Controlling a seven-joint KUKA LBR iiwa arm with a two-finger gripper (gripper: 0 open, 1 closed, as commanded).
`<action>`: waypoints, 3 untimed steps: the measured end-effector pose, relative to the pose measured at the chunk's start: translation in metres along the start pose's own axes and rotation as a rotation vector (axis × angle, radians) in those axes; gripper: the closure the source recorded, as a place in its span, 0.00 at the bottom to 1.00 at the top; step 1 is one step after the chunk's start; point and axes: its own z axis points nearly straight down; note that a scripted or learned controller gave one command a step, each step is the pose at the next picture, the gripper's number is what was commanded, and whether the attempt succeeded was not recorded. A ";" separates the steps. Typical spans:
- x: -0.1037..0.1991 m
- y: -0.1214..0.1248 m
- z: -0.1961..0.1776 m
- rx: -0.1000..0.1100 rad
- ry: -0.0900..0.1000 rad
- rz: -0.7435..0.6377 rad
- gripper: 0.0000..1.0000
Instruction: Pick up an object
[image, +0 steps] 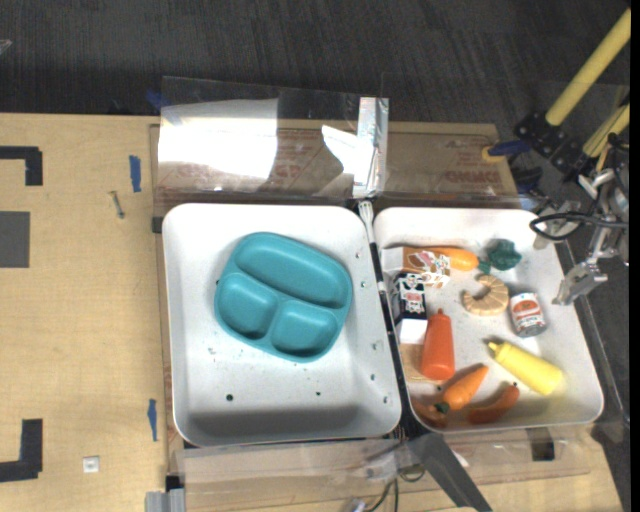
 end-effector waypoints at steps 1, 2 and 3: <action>0.074 -0.002 0.120 -0.004 0.010 -0.045 0.00; 0.089 -0.004 0.153 -0.001 0.001 -0.189 0.00; 0.033 0.008 0.101 0.000 -0.005 -0.503 0.00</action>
